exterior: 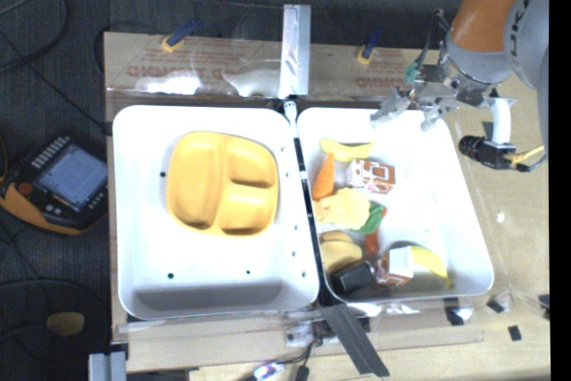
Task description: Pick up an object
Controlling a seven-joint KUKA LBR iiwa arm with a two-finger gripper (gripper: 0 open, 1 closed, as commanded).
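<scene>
Camera view puts the gripper [412, 105] over the far right corner of the right bin [464, 192], with nothing between its fingers; whether the jaws are spread or pressed together I cannot tell at this size. The things to choose from lie in a strip along that bin's left wall: a yellow banana-like piece [343, 145] at the far end, an orange carrot [323, 177] just beside the wall, a small red and white box [370, 175] next to it, then a pale yellow piece [339, 210], and a crowded cluster with a black object [352, 278] at the near end. The left bin [134, 219] holds a yellow divided tray [221, 183]. Picking well here likely means going for an item with free space on both sides. The red and white box looks the best candidate, standing nearest the gripper with bare floor to its right. The near cluster seems risky, since pieces touch and fingers could land on two at once.
</scene>
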